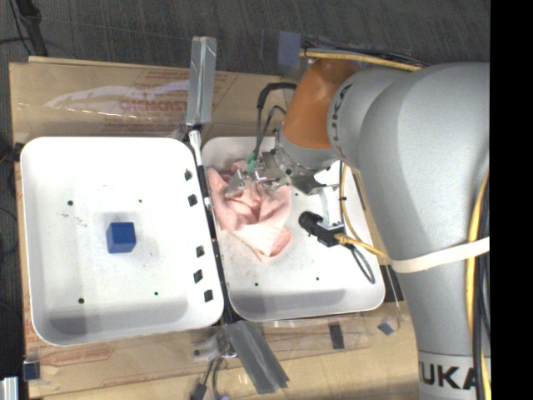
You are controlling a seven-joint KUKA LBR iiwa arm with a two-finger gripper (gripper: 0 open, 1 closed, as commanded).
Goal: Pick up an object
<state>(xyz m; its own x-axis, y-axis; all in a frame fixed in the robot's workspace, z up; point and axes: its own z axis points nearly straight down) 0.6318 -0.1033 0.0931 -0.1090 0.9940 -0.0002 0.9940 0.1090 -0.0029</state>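
- Cloth: pink, crumpled, lying in the right bin, toward its left and upper part; its upper edge sits directly under the gripper.
- Arm: grey, large, reaching in from the right, with an orange band above the wrist; it covers much of the right bin's right side.
- Surface: brown cardboard sheet under both bins.
- Left bin: white, shallow, holding one small block.
- Right bin: white, shallow, touching the left bin along a shared edge.
- Gripper: low over the cloth's upper edge; whether it is released or clenched cannot be told.
- Block: blue, small, near the middle of the left bin, well apart from the cloth.
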